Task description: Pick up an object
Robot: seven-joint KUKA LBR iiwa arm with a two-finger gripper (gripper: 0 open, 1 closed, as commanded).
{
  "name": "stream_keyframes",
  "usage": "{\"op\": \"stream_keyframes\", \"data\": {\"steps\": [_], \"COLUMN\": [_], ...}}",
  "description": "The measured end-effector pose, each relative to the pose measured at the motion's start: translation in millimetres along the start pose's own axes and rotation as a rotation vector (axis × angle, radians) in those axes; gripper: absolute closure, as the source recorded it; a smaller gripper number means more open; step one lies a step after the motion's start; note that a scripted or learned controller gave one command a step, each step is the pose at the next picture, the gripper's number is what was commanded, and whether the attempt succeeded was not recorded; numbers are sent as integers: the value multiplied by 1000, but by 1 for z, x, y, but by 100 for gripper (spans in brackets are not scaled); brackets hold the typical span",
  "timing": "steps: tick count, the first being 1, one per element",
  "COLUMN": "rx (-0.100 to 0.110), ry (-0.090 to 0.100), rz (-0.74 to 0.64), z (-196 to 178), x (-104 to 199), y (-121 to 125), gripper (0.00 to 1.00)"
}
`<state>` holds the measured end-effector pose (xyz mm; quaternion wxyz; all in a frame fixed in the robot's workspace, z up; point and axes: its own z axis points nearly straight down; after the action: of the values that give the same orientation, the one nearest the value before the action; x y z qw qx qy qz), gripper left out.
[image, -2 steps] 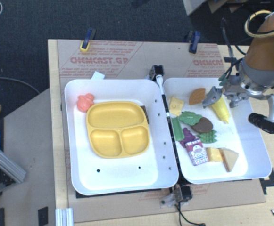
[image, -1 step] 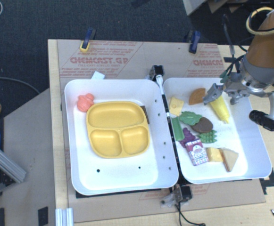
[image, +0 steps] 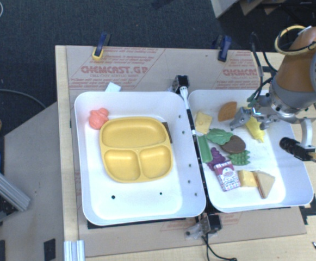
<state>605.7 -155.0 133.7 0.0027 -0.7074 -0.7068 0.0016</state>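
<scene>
Nearest the camera: the right bin (image: 296,197) front rim, with a bread wedge (image: 265,182), cheese cube (image: 247,178) and small red carton (image: 228,177) just inside it. The gripper (image: 251,118) sits at the back of that bin, fingers (image: 239,119) down around a yellow banana-like piece (image: 255,128). Whether they are clamped on it or slack I cannot tell; the piece looks to be resting low, touching the bin floor. Ahead of the fingers, toward the divider: brown disc (image: 234,144), green leaf (image: 218,136), purple grapes (image: 218,156). Behind them: an orange roll (image: 228,111). Further past: pale yellow block (image: 203,122). Left bin (image: 87,162) holds a yellow divided plate (image: 136,149) and a pink toy (image: 98,118). Judgement: arm is at the grasp stage; no lift evident, so closing and raising remain.
</scene>
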Motion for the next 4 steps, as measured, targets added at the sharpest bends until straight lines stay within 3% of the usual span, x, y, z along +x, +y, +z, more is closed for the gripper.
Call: {"op": "stream_keyframes", "data": {"steps": [1, 2, 4], "rx": [-7, -16, -13], "ry": [0, -3, -4], "rz": [0, -1, -2], "z": [49, 34, -72], "x": [1, 0, 3], "y": [2, 4, 7], "gripper": [0, 100, 100]}}
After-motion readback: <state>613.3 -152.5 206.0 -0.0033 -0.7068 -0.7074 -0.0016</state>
